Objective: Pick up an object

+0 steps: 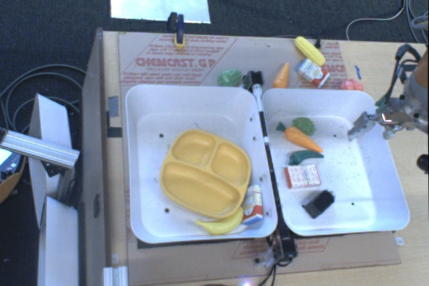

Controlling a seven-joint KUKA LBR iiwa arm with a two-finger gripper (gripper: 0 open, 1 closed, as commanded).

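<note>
White plastic bins sit side by side at mid-frame. The right bin [392, 201] holds a carrot [303, 139], a green broccoli piece [303, 124], a dark green pod [305, 157], a red-and-white box [302, 176] and a black block [318, 203]. The gripper [362, 124] hovers at the right bin's upper right, empty; whether its fingers are spread or closed cannot be told. Judgement: the black block lies well apart from its neighbours, so it offers the cleanest grasp; descend vertically, straddling its narrow side.

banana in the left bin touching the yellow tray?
Touching. In the camera view the banana lies against the front edge of the yellow tray, with no white bin floor visible between them.
</note>
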